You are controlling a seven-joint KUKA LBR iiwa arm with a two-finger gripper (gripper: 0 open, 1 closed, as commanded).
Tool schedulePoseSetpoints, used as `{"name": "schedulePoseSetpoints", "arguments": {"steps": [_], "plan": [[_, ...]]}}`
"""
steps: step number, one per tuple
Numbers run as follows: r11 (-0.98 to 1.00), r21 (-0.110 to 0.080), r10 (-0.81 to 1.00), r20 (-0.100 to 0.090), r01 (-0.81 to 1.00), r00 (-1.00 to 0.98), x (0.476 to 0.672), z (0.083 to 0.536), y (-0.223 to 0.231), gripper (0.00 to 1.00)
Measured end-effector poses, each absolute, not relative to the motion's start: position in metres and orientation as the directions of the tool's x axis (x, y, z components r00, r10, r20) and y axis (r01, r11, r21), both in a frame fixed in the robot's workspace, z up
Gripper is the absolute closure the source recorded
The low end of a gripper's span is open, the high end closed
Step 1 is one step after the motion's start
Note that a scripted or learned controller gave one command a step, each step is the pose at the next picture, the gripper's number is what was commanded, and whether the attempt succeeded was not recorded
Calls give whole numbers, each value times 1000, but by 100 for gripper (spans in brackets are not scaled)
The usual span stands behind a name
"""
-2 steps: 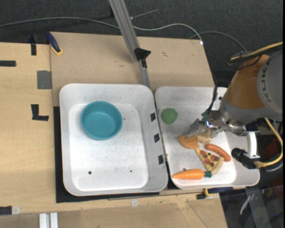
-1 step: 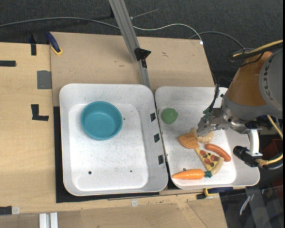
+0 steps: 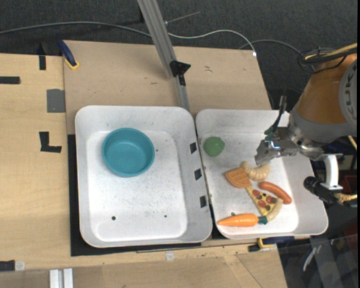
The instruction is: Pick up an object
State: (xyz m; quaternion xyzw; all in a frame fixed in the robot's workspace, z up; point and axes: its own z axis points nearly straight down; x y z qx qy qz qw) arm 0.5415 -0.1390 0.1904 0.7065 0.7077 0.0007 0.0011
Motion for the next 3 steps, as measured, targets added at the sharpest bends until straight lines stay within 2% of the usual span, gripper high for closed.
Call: {"name": "schedulePoseSetpoints", "arguments": {"steps": [2,3], "plan": [[2,5,1000,-1,1000,-2,550,290,-131,100],[7,-1,1000,1,1000,-7,554,286,-73,100]]}}
